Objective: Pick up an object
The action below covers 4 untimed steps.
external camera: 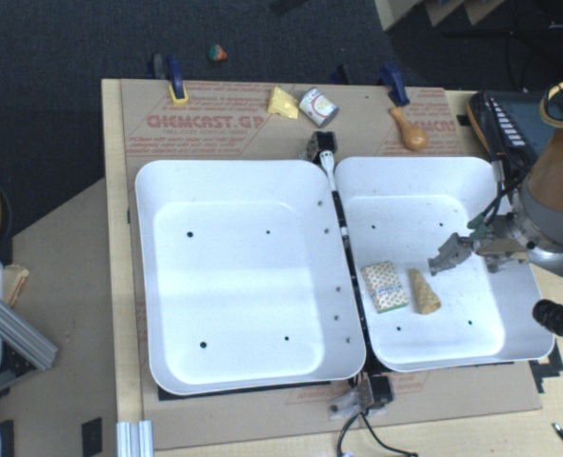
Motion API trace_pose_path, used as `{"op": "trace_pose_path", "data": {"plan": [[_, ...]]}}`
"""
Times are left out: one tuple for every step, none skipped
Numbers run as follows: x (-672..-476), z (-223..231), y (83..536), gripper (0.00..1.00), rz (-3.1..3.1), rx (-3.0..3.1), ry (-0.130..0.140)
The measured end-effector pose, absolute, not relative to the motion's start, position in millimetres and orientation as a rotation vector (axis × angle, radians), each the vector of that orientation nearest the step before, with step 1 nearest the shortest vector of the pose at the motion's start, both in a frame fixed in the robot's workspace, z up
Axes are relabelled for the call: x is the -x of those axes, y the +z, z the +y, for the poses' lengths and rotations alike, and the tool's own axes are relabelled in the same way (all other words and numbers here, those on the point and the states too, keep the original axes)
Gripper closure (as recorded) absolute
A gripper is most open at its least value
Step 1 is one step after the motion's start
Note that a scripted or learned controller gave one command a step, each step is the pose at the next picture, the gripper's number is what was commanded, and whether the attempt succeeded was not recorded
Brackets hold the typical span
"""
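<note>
Objects for picking lie in the right shallow white plastic bin [424,184], near its front: a small flat rectangular packet with a pale dotted pattern [384,286] and, just beside it on the right, a tan cone-shaped piece [424,291]; both look light, the packet probably soft and thin, best pinched across its short sides; the cone looks stiffer but may roll, so grip its wide end; the grey claw [450,253] hovers near them, whether spread or pressed together I cannot tell

Patterned packet [384,286] beside tan cone [424,292]
</note>
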<state>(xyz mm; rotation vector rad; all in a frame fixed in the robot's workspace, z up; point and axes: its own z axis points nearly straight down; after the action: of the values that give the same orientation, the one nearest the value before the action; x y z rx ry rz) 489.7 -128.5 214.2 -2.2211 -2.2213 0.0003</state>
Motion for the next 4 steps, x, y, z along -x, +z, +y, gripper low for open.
{"op": "trace_pose_path", "data": {"plan": [[-477.8, -169, 139, 0.0, -2.21, 2.221, 0.008], [-508.8, -41, 319, 0.0, -2.248, 2.214, -0.026], [-479.4, -30, 471, 0.0, -2.237, 2.226, -0.024], [-480.2, -30, 472, 1.0, -2.226, 2.223, -0.004]]}}
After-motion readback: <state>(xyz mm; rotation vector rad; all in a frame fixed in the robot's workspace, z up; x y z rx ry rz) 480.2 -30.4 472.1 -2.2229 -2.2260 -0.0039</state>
